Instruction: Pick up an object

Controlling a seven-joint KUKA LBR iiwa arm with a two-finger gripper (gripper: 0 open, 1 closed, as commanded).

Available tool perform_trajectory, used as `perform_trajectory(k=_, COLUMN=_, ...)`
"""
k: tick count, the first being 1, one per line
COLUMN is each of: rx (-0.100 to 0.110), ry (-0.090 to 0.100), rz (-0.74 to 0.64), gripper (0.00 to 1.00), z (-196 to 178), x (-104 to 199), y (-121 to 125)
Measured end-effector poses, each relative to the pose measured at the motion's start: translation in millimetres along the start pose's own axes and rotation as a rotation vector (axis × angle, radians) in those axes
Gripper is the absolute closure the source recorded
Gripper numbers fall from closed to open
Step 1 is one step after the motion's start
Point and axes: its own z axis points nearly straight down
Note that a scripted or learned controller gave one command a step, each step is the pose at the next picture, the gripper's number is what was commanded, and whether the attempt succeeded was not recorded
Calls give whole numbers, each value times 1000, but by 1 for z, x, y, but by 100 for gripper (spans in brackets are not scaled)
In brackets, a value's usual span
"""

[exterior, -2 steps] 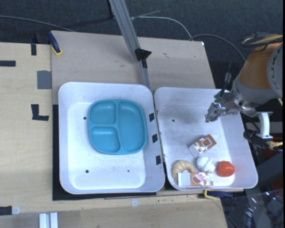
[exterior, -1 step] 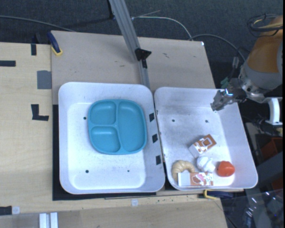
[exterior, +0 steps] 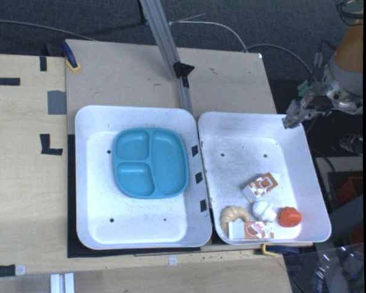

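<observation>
gripper (exterior: 294,116) over right bin (exterior: 305,157) top-right rim, claw state cannot tell, croissant (exterior: 233,213), small cartons (exterior: 260,186), red ball (exterior: 289,217) clustered bottom-right corner, blue divided plate (exterior: 150,162) in left bin (exterior: 91,182)

No text, brand or number can be read anywhere. The small carton (exterior: 260,186) and the flat packet (exterior: 251,229) in the right bin (exterior: 305,157) carry orange-and-white printing, perhaps labels, but it is too small and blurred to make out.
</observation>
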Motion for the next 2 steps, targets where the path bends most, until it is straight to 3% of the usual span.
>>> perform_trajectory(k=2, rx=10, ry=3, rz=-3, gripper=100, z=36, x=100, y=-17)
